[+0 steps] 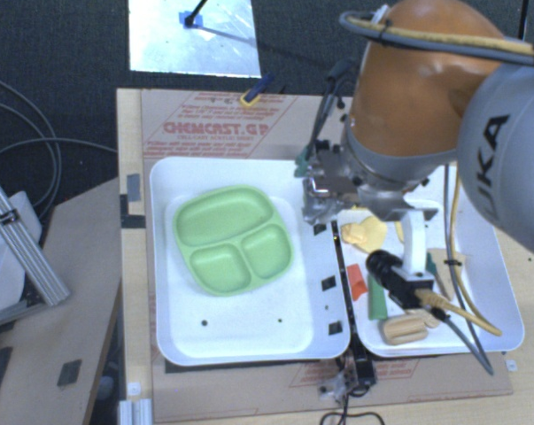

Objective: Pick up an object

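Over the wall between the two bins, at about 10 o'clock of the right bin (501, 321), you see the gripper (322, 197) hanging low beneath the grey and orange arm (426, 78). From this slant you cannot tell whether it is parted or closed.

Just off the gripper's 4 o'clock lies a crumpled yellow piece (366, 231), very near it; you cannot tell whether the two touch. Toward 6 o'clock in the same bin you find a small red piece (356, 278), a dark green stick (376, 305) just beside it at its 4 o'clock, and a tan block (403, 329) lying near the bin's 6 o'clock rim.

At your 9 o'clock, the left bin (249, 330) holds a pale green divided plate (234, 239) with three compartments, lying flat, a little toward 12 o'clock of the bin's centre. Both bins sit on a cardboard sheet (213, 128) with red print, which shows past their 12 o'clock edge.
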Available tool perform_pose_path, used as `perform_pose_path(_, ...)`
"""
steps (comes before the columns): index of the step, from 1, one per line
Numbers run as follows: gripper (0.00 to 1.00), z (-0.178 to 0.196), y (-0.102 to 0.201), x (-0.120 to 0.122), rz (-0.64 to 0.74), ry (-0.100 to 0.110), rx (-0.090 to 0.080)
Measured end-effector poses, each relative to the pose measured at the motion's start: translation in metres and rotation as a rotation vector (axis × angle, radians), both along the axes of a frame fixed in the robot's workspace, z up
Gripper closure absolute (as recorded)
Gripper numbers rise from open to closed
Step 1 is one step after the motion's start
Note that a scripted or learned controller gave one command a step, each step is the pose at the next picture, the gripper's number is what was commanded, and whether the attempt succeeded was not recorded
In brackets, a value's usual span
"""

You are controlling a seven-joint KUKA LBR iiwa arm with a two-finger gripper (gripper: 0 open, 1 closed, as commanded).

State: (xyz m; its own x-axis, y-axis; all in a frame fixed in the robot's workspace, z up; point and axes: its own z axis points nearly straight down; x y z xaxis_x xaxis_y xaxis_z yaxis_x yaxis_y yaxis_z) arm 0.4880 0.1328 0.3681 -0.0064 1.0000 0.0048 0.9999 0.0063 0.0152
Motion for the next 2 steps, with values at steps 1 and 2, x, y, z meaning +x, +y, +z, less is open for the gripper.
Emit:
perform_pose_path(1,1.00,-0.156,-0.034,0.014,-0.010,0.027,-0.009)
perform_pose_path(2,1.00,0.003,-0.055,0.010,-0.003,-0.003,-0.001)
